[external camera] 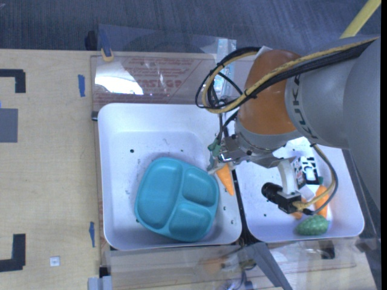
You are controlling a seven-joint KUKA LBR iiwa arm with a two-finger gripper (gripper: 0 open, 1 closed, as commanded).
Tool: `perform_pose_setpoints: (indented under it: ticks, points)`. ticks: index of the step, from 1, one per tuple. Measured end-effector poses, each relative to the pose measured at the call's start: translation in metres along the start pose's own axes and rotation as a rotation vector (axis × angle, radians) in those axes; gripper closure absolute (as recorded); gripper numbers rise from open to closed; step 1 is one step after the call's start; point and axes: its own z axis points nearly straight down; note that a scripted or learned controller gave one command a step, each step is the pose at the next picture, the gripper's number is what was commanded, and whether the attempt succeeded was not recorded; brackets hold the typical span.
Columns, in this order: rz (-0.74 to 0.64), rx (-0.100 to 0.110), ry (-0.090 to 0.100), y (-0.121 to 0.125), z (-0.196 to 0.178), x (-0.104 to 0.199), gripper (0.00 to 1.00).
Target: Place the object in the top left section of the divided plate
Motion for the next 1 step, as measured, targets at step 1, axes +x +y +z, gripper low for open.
perform_pose_setpoints:
  ticks: [1]
  points:
    - [0.002, 0.000, -0.001, -0.0001, 0.0000, -0.0017, 0.00]
